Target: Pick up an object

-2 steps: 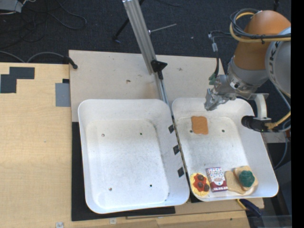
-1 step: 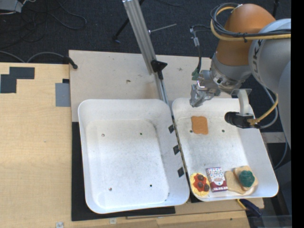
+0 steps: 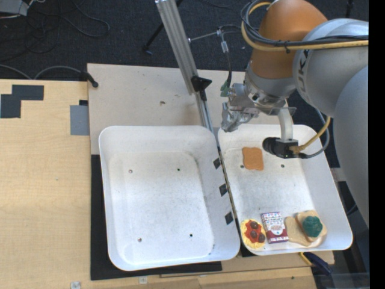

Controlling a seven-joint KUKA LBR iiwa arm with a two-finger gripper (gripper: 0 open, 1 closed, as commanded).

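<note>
Nearest the lens, along the front edge of the right bin (image 3: 337, 191), sit three small things in a row: a round yellow piece with red spots (image 3: 253, 233), a small red-and-white box (image 3: 275, 227) just beside it, and a tan slice with a green lump on top (image 3: 308, 227) touching the box's other side. All three lie well away from my gripper (image 3: 231, 120), toward the camera from it.

Closer to me is an orange-tan square piece (image 3: 252, 158), lying flat and alone on the bin floor, near my gripper and a little to the camera side of it, not touching. None of these objects is in my grasp.

My gripper hangs over the far corner of the right bin, by the divider where the two bins meet. I cannot tell how it is set; the wrist hardware hides that. My orange band (image 3: 286, 20) sits above it, with yellow cables looping round.

A slanted aluminium rail (image 3: 180, 47) rises just beside my gripper, on the side of the left bin (image 3: 114, 161), whose speckled white floor stretches away from me.
</note>
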